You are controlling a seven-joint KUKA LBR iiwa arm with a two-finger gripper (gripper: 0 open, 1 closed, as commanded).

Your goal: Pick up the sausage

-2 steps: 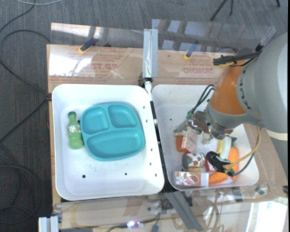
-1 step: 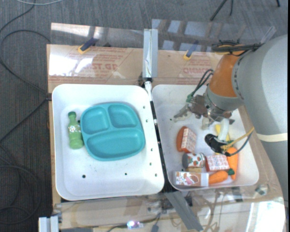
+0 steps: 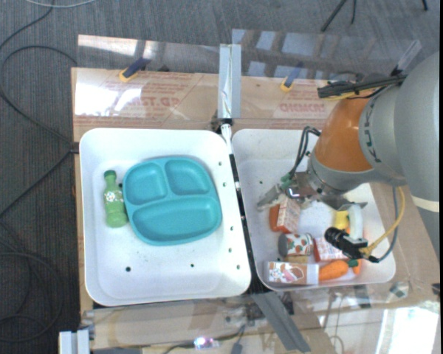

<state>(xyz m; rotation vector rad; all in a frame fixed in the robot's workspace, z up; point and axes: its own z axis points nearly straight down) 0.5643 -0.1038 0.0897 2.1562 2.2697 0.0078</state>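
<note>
The arm comes in from the right and its wrist w/ the orange band hangs over the right bin [image 3: 255, 150]. The hand [image 3: 292, 190] is low, above the far-left part of the pile of toy food. Its metal parts are seen at about the middle of the bin, but the wrist covers much of it, so I cannot tell if it is apart or together, and nothing is visibly between it.

The sausage: I am not sure which item it is. The best candidate is the reddish-brown piece [image 3: 284, 216] just near of the hand, lying in the right bin, touching or almost touching it. Other things close by: a carrot [image 3: 334, 271] at the near edge, a white-and-red packet [image 3: 288, 273] to its left, a yellow item [image 3: 342, 218] to the right.

The left bin [image 3: 92, 198] holds a blue divided plate [image 3: 173, 201] and a green bottle [image 3: 115, 200] just left of it, well apart from the hand.

Progress, as I judge: early to middle. The approach seems done, the hand is at the pile. Grasp is not confirmed, lift is not done; the item lies on the bin floor. Left to do: close on it, raise it clear of the neighbours.
</note>
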